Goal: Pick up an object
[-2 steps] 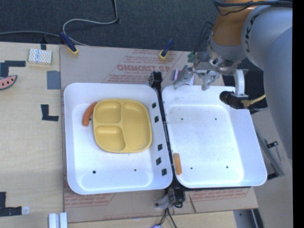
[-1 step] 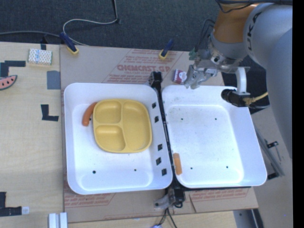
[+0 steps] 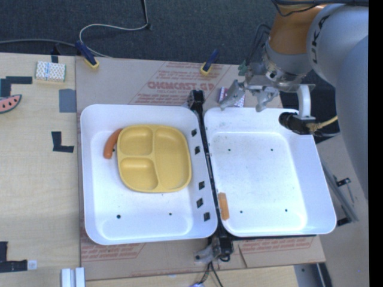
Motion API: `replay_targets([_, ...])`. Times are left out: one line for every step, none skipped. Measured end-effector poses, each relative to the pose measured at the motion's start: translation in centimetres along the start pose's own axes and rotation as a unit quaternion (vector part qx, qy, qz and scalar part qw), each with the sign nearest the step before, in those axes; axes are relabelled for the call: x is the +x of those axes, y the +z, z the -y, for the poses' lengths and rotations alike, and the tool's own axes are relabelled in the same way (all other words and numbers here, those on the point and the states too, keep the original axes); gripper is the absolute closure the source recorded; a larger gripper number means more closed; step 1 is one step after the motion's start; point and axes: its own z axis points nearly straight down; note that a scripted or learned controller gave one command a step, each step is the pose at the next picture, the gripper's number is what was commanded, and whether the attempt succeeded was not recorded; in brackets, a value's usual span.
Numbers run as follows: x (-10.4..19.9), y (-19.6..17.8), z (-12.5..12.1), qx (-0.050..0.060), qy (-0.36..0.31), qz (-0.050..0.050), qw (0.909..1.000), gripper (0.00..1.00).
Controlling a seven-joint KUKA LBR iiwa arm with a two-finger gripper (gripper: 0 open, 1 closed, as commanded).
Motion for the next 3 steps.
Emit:
replay_targets([0.03,-0.96,-0.02,0.0,-0.001,0.0,1.0,1.0])
replay_targets([-0.01,-0.95,-0.01,0.0,0.0,0.001,1.0,0.0])
replay_targets([0.03,-1.91,-0.03,0.0,-0.001,0.001,1.0,1.0])
